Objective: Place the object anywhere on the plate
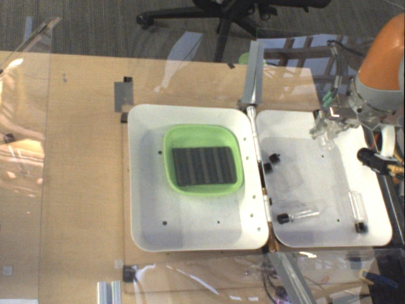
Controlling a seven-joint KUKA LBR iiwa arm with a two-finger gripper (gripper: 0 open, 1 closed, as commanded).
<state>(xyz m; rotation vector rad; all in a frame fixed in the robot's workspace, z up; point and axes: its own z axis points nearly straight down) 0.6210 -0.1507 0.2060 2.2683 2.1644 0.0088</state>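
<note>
A green plate [169, 164] with a dark ribbed middle lies in the left bin [152, 223], toward its back. In the right bin [329, 182] lie two clear tubes with black caps, one [299, 216] near the front and one [356, 210] at the front right. A small black piece [273, 159] sits by that bin's left wall. My gripper [326, 126] hangs over the right bin's back right corner, below the orange band [383, 49]. It is apart from both tubes, and nothing shows in its grasp.
A grey metal divider [252, 75] runs back from between the two bins. The wooden bench [69, 170] spreads out to the left. Dark cables and fittings [376, 160] sit by the right bin's right edge. An office chair base [228, 11] stands beyond the bench.
</note>
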